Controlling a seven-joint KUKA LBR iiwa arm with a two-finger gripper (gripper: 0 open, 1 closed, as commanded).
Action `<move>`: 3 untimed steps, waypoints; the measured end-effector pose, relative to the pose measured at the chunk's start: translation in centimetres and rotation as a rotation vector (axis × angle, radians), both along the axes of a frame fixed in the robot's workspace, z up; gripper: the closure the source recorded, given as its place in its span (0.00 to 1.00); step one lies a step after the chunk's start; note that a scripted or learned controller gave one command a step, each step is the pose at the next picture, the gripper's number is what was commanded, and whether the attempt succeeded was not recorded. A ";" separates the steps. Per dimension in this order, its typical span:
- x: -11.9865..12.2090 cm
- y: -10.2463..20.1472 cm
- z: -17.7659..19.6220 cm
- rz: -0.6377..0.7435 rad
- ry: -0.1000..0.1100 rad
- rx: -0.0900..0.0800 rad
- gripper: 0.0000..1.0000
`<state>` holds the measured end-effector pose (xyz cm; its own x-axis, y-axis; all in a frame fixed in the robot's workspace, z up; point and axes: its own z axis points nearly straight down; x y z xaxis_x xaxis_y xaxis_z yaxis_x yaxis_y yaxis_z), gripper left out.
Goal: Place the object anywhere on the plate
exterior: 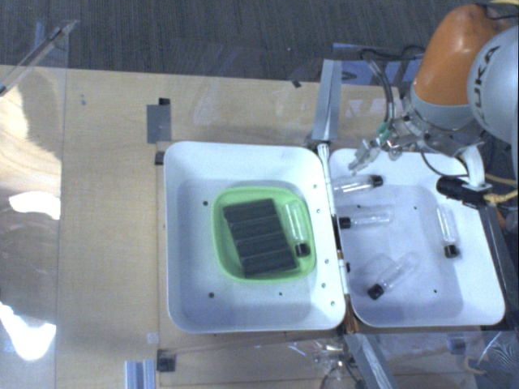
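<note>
Vial (298, 229) lies on green plate (227, 262) (left bin); tool's (366, 154) grip state unclear.

The arm (478, 63) is cut off at the right edge, its gripper (365, 154) perhaps blurred.

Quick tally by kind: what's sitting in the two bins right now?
Clear vials with black caps: 5, one on the plate, four in the right bin
Green plate: 1
Dark ribbed block: 1
Total: 7
</note>
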<state>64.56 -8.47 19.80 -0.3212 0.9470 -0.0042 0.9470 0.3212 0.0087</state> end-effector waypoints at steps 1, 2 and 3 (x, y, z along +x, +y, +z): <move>2.5 -4.3 -0.1 -0.001 -0.001 -0.001 0.00; 1.2 -9.7 5.6 0.033 -0.003 -0.003 0.00; 2.5 -12.0 5.0 0.052 -0.002 -0.003 0.00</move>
<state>67.10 -20.46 24.78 -0.3701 0.9289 -0.0081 0.9289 0.3702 0.0093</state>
